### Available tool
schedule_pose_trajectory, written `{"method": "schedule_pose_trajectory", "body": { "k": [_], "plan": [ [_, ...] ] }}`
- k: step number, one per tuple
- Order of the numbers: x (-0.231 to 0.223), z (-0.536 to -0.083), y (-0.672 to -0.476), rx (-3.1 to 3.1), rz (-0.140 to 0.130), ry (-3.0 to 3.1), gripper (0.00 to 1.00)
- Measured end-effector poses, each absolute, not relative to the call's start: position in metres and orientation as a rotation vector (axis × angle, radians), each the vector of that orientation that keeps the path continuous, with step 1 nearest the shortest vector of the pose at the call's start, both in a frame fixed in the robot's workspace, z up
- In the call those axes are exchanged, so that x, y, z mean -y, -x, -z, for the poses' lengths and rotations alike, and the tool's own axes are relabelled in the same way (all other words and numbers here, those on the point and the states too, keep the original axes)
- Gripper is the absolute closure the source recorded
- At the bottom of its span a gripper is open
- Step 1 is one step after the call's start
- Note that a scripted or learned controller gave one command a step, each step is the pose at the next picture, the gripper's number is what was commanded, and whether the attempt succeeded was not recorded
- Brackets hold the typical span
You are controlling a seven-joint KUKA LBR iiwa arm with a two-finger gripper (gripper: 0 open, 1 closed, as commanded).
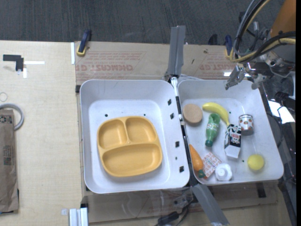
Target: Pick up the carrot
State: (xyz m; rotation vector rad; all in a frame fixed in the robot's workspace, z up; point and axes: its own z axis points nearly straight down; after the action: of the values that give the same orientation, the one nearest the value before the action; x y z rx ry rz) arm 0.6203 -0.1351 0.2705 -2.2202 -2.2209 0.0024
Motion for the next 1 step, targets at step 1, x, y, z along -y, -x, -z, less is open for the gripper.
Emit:
{"method": "schedule_pose_trajectory", "body": {
  "k": [1],
  "plan": [
    [0.1665,-0.2441,-0.5476,2.724,-0.002,1.565,0.0]
  ]
}}
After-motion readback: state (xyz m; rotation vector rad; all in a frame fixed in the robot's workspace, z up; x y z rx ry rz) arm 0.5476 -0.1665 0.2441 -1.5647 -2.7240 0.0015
